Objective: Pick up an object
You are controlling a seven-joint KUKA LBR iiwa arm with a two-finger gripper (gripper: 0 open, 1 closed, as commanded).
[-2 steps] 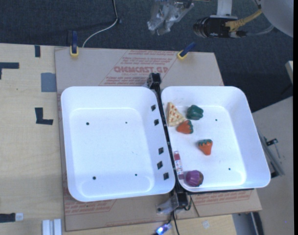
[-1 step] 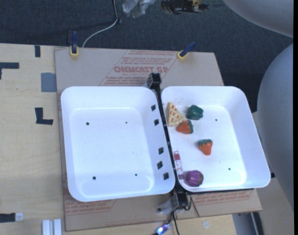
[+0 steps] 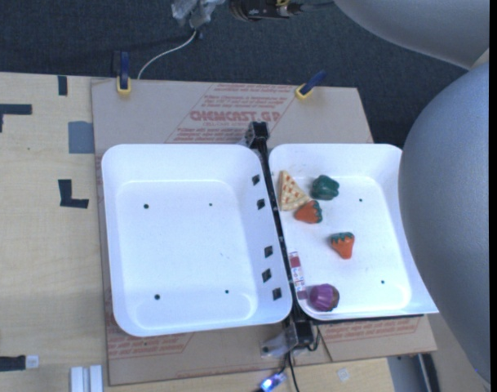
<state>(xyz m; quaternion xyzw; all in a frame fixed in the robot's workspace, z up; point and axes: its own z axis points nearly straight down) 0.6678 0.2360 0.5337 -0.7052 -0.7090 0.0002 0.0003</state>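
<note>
Toys cluster in the right bin (image 3: 395, 219) beside the central divider (image 3: 268, 211): waffle wedge (image 3: 290, 190), green pepper (image 3: 325, 188), strawberry (image 3: 310, 212), carrot piece (image 3: 342, 244) and purple piece (image 3: 322, 297). Left bin (image 3: 117, 219) serves as drop side. Gripper (image 3: 197, 2) sits high above the bench; its grip state cannot be told.

White bins (image 3: 117, 219); purple, perhaps an onion (image 3: 322, 297); green pepper (image 3: 325, 188).

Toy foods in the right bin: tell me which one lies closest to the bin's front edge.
The purple toy. It sits at the front of the right bin, by the divider, while the orange toy, strawberry, green toy and waffle piece lie farther back.
</note>
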